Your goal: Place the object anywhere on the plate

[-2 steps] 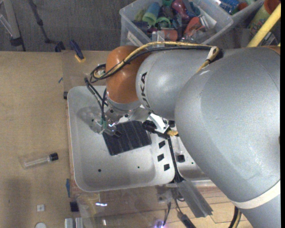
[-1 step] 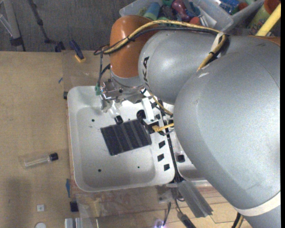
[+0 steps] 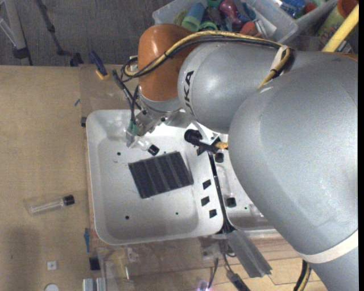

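A grey KUKA arm (image 3: 267,113) with an orange band (image 3: 162,45) above its wrist reaches across from the right, its bulk covering most of the right-hand bin (image 3: 244,219) and leaving only a strip of that bin's near rim visible. The gripper (image 3: 135,132) hangs low over the far left corner of the left white bin (image 3: 114,227) — whether it is clenched, released or grasping something cannot be told from this angle. A dark ribbed rectangular plate (image 3: 160,174) lies flat and slightly askew in the middle of the left bin's floor, well clear of the walls. A small black piece (image 3: 153,150) sits on the bin floor just beside the gripper tip, between it and the plate's far edge; what it is cannot be made out. The bench (image 3: 40,131) is bare tan board, and on it, left of the bin, a clear vial with a black cap (image 3: 50,203) lies on its side. Beyond the bench — at the top — a translucent tub (image 3: 227,14) holds a jumble of brightly coloured items.
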